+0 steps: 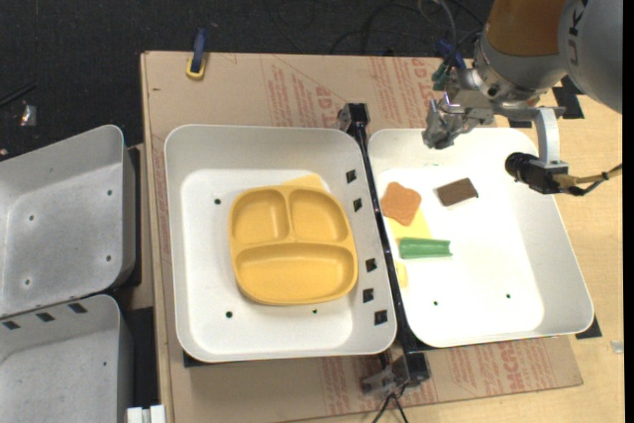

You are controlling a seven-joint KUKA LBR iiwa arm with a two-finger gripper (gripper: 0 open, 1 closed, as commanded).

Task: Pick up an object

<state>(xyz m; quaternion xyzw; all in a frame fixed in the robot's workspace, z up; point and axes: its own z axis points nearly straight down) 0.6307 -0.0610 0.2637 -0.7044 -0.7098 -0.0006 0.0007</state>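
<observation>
In the right bin (515,297) lie an orange rounded piece (401,202), a brown flat block (457,192), a green stick (425,249) and a pale yellow flat piece (410,227) under the green one. My gripper (440,134) hangs over the bin's far left corner, above and behind the orange piece and left of the brown block. Nothing shows between its fingers. The left bin (198,312) holds a yellow divided tray (293,245).
A black divider (371,213) runs between the two bins. A black camera-like unit (530,169) on a bracket juts over the right bin's far right side. Grey panels (59,213) sit left of the bench. Cables lie on the floor behind.
</observation>
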